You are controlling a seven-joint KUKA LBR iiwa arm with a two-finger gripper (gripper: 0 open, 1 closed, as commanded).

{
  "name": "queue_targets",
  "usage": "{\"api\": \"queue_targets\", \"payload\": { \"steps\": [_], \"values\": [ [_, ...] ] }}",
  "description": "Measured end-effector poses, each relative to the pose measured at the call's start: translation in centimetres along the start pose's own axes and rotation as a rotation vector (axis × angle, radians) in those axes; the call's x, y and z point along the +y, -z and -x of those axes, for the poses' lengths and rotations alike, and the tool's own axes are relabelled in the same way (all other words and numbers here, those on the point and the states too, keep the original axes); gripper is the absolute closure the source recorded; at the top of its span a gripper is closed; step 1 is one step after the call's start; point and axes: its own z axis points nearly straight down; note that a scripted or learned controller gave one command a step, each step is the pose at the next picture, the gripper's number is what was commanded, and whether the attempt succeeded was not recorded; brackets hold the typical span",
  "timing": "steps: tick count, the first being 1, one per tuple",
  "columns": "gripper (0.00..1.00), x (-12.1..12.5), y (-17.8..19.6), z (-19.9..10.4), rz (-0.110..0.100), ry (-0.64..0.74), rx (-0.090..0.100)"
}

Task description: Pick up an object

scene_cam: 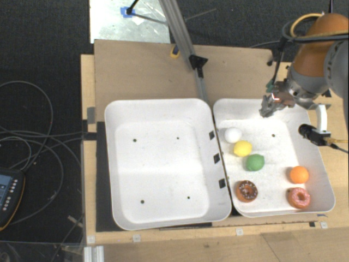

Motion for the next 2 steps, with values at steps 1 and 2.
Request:
{"api": "queue_targets", "payload": {
  "steps": [1, 2],
  "values": [
    [1.0, 1.0, 5.0, -0.4, -0.001, 0.004, 0.0],
    [1.0, 1.2, 9.8, -0.4, -0.001, 0.003, 0.0]
  ]
}}
